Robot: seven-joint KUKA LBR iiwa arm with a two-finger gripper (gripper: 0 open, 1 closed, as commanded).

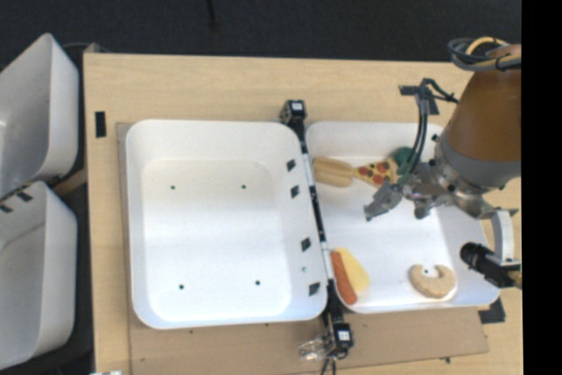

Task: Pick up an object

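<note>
Apparently every candidate lay in the right bin [351, 136]: a tan bread roll [333, 172] by the divider, a pizza slice [376, 172] beside it, an orange-and-yellow wedge [349, 275] in the near corner, and a bitten doughnut [434, 281] further right. The gripper [384, 203] hung above the bin floor just below the pizza slice, clamped on nothing; whether it stood apart or together I cannot tell. These looked like light, stiff, smooth plastic toys, liable to slip. The roll seemed best taken across its narrow middle.
</note>
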